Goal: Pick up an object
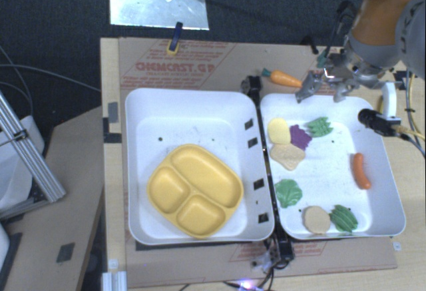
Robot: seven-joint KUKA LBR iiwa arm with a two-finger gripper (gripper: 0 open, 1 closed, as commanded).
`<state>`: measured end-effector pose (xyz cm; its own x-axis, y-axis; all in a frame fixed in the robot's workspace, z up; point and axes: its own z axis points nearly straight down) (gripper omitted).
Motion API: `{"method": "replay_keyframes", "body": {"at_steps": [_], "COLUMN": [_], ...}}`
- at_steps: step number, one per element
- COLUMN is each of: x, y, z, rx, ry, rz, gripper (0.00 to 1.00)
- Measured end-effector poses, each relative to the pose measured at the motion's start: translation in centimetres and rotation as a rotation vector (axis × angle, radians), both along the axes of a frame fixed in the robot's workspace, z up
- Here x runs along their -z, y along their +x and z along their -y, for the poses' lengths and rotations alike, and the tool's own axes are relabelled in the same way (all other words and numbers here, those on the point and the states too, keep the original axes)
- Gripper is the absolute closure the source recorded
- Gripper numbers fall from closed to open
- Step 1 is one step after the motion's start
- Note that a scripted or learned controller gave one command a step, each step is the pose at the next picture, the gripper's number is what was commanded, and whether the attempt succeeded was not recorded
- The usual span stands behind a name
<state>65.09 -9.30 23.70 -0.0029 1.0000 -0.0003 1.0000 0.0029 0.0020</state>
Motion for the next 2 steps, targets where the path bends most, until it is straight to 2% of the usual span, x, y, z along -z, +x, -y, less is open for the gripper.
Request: {"method": "replay_keyframes", "body": {"at_steps": [1, 2], "x": [7.7, 15.5], "y": [-12.0, -16.3], "z": [2.7, 4.3], "rx": [0.007, 0.003], "ry": [0.003, 0.001], "rz": [-0.014, -0.003], "gripper": [0.0, 0.0]}}
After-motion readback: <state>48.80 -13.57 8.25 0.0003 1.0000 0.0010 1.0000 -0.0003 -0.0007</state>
